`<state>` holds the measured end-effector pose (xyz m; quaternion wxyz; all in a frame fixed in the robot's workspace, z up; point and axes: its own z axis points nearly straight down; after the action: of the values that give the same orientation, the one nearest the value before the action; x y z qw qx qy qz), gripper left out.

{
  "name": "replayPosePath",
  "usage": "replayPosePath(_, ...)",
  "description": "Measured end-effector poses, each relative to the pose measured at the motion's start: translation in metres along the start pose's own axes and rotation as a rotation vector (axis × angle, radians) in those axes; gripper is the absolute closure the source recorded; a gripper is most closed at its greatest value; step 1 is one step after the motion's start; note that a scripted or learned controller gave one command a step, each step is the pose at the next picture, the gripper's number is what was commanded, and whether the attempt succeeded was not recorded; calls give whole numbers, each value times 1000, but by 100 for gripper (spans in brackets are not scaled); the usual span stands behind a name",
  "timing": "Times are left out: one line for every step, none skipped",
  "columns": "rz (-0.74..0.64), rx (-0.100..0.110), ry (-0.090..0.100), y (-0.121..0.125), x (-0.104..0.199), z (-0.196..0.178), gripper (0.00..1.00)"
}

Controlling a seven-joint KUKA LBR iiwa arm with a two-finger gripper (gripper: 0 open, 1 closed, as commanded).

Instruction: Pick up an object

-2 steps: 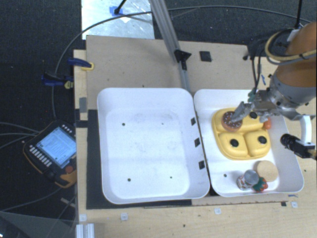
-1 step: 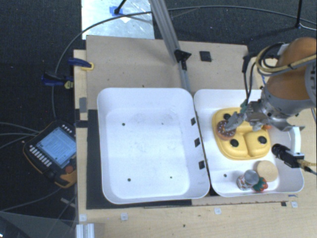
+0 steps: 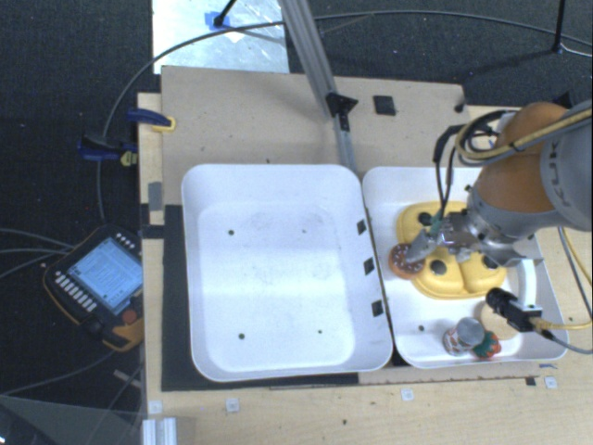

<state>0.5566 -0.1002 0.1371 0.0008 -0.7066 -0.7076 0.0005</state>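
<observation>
The right bin (image 3: 419, 341) holds a flat yellow object (image 3: 454, 281) near its middle, partly hidden under the arm. A small round brown object (image 3: 402, 261) lies against the yellow object's left edge. A small grey, green and red object (image 3: 470, 338) rests near the bin's front rim. My gripper (image 3: 424, 246) hangs low over the yellow object's left part, right beside the brown round object. The wrist hides what lies directly beneath it, and nothing is visibly held.
The left bin (image 3: 208, 341) stands beside the right one with a shared rim in between. A slanted grey pole (image 3: 310, 49) crosses the back of the bench. A teach pendant (image 3: 97, 281) lies on the floor at the left.
</observation>
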Motion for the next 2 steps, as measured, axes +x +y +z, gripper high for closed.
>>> replayPosePath(-2,-21,-2,6,0,30,0)
replayPosePath(-5,-31,-1,10,1,17,100)
